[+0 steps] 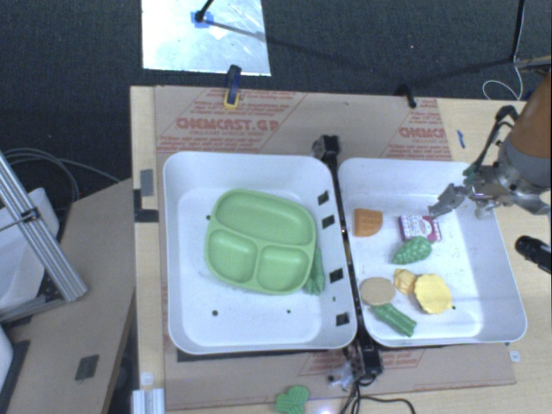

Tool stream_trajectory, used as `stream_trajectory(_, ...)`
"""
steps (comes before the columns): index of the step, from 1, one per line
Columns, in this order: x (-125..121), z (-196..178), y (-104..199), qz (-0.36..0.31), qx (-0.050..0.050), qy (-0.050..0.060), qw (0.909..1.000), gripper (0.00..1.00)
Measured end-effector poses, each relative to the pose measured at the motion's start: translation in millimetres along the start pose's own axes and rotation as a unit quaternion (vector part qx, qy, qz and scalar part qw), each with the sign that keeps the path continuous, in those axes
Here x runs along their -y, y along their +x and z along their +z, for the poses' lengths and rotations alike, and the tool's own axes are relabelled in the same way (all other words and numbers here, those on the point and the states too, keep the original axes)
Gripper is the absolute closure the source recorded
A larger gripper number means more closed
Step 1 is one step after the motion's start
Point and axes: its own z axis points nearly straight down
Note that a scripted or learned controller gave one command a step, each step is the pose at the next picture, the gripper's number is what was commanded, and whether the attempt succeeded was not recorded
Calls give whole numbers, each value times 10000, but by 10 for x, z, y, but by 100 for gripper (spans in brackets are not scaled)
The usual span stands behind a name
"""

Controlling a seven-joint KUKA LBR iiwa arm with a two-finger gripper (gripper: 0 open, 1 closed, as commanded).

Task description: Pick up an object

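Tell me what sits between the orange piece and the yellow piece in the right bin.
In the camera view, the green bumpy toy lies between the orange piece and the yellow piece, with a smaller yellow bit just beside the yellow piece.

The robot arm [536, 136] is a rounded grey body with a band of orange along its upper part at the right edge of the view. Its wrist narrows into a cluttered metal assembly of grey and silver parts. From this a hand [448, 202] of thin, pale grey metal fingers extends, and a thin light cable loops beside the arm.
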Motion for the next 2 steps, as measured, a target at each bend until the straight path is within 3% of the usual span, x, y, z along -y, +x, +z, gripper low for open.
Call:
stream_trajectory(1,89,1037,12,15,-17,3,10000,0)
stream_trajectory(2,645,1018,683,-17,-24,31,10000,0)
